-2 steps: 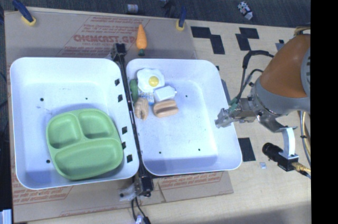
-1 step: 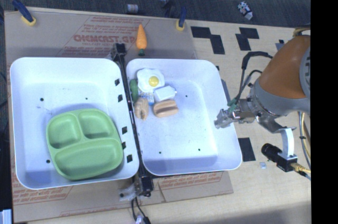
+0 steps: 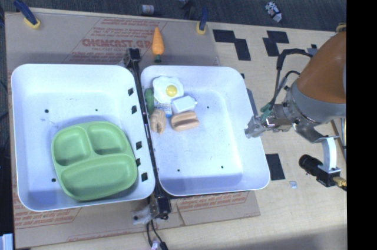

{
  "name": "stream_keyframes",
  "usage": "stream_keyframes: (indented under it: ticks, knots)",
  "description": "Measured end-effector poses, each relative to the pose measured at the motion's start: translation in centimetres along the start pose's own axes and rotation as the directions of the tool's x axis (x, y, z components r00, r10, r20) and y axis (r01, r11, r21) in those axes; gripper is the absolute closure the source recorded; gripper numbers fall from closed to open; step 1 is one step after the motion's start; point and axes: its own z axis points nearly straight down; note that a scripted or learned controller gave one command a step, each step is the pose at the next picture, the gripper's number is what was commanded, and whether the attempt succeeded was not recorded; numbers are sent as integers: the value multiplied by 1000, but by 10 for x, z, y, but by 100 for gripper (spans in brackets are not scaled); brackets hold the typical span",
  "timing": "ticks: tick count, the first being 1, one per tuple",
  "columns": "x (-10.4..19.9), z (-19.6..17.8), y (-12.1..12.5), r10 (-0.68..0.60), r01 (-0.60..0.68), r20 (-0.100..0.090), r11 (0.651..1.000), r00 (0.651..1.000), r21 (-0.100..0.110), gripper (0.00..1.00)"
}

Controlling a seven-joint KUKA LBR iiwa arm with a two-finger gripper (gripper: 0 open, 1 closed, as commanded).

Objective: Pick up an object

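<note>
A green tray lies in the left bin. Fried egg, white block and hot dog cluster in the right bin. The pincer hovers at its right rim, grip state unclear.

Toy fried egg, hot dog, clustered in right bin's far-left corner
</note>
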Motion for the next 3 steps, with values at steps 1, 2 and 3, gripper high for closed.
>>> stream_keyframes:
  ticks: [1,2,3]
  knots:
    - [7,16,-1,-2,2,-2,1000,1000,4,100]
    - [1,21,-1,0,0,-3,1000,1000,7,100]
    - [1,26,-1,-1,1,-3,1000,1000,8,100]
